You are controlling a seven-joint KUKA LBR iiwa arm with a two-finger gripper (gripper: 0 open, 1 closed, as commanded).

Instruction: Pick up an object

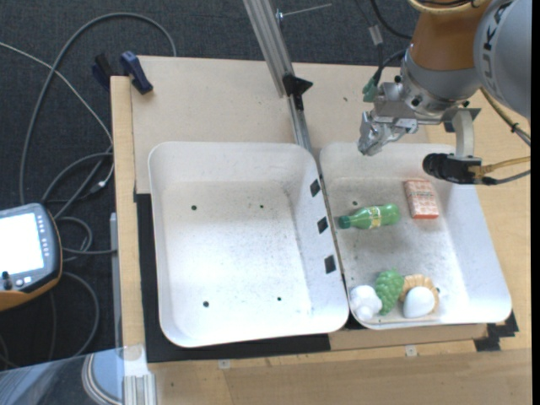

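Observation:
My gripper [372, 143] hangs over the back left corner of the right bin [472, 251], fingers pointing down and close together with nothing between them. A green bottle [369, 218] lies on its side in the bin's middle, below the gripper. An orange box [421, 198] rests to the right of the bottle. At the bin's front edge sit a white ball [364, 299], a green leafy toy [389, 288] and a white and tan object [418, 298], bunched together.
The left bin [169, 226] lies beside the right one, speckled with dark dots. A metal pole [270, 40] slants down to the divider between the bins. A blue clamp [135, 70] sits at the bench's back left corner. Cables and a pendant [25, 251] lie off the bench to the left.

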